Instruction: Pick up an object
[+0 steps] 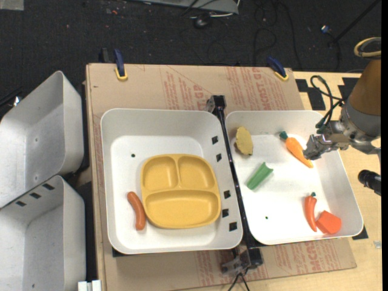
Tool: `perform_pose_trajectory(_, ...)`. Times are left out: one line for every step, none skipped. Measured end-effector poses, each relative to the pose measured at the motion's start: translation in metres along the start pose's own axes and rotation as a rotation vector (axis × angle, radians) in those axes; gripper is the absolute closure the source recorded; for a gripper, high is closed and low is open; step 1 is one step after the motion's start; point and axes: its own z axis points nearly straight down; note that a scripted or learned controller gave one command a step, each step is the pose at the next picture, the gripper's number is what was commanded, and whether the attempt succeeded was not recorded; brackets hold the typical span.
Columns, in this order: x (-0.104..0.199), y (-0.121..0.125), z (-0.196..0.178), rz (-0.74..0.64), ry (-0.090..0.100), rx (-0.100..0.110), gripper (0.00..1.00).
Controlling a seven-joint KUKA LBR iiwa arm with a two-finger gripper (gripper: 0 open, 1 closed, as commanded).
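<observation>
My gripper (315, 147) hangs over the right bin (348, 180) near its right wall, just right of an orange carrot (297, 150) with a green top. The carrot lies on the bin floor beside the gripper tip. In the same bin lie a tan potato-like piece (244, 141), a green pepper piece (259, 176), a red chili (310, 212) and an orange wedge (329, 222).
The left bin (115, 162) holds a yellow divided plate (180, 191) and a red sausage (137, 210) to its left. A black divider (229, 168) runs between the bins. Two white tubs (36, 162) stand at the far left.
</observation>
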Motion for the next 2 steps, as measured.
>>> perform_pose_trajectory(0.000,0.007,-0.044,-0.001,0.000,0.000,1.00)
perform_pose_trajectory(0.058,0.018,-0.035,-0.005,0.005,0.007,1.00)
